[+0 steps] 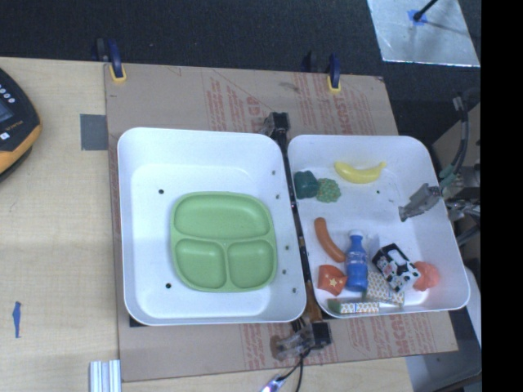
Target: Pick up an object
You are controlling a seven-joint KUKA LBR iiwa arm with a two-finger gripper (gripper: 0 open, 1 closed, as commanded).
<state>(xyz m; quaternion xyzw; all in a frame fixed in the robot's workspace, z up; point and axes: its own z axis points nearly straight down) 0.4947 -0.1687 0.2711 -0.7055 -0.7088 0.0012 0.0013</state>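
Camera view: the hand (420, 201) hangs over the right bin (433, 163) near the banana (359, 171); its opening cannot be told.

Right white bin (425, 149): open floor toward twelve o'clock; small toys crowd six, perhaps touching the blue bottle (356, 261).

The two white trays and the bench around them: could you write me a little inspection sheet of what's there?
Surface: cardboard sheet clamped on a wooden bench.
Job's things: right bin holds banana, broccoli, sausage, blue bottle, several more toys.
Clutter: green divided plate in left bin.
Claw: claw over right bin's right side, nothing visibly held.
Cables: wires at front edge.
Surroundings: dark floor, yellow-black device at left.
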